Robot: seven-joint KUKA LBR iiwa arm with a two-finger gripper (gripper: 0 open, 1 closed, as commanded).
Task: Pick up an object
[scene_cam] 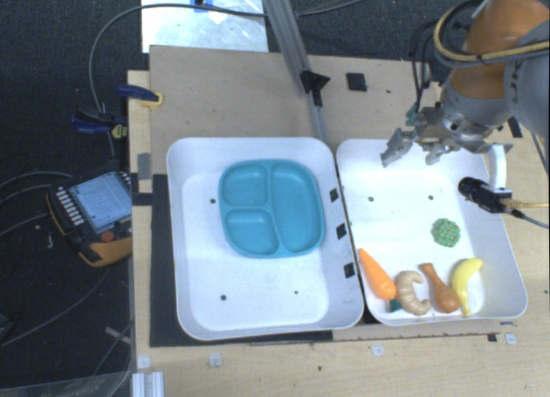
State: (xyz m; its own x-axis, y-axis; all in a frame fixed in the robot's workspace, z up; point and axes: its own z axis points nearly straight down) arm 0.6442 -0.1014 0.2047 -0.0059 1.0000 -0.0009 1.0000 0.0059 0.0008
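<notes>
Diagonally lying carrot [376,273], tip upper-left.

bench [232,94] | 2 white bins: left [185,241], right [404,215], side by side

A robotics lab: taped wooden bench [232,94], loose cables [112,26], clamps [137,94], a handheld control pendant [93,215].

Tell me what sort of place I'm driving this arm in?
Likely a robotics lab bench set up for grasping trials: two white bins, one holding a blue divided plate, the other toy food like a carrot and banana, plus clamps and loose cables.
</notes>
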